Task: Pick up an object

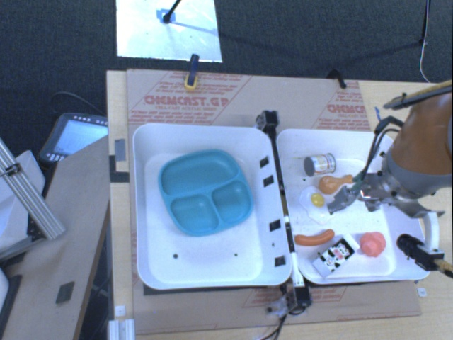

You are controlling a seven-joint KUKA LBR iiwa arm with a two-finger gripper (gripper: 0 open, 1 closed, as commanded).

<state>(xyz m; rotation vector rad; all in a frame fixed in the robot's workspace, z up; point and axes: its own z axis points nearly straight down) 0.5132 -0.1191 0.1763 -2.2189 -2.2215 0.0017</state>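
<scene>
The right bin (396, 269) holds several small things. A silver can (320, 164) lies on its side at the back, with an orange drumstick-shaped toy (330, 184) just in front of it. A fried-egg toy (316, 200) lies left of centre. Near the front are a sausage (313, 239), a small black-and-white box (335, 255) and a pink ball-like toy (374, 243). My gripper (345, 198) hangs low over the bin's middle, just right of the egg and under the drumstick's thin end. I see nothing held in it.
The left bin (145, 211) carries a blue divided plate (205, 191). A black-clipped divider (277, 197) separates the bins. The arm's grey and orange body (425, 154) covers the right bin's far right side.
</scene>
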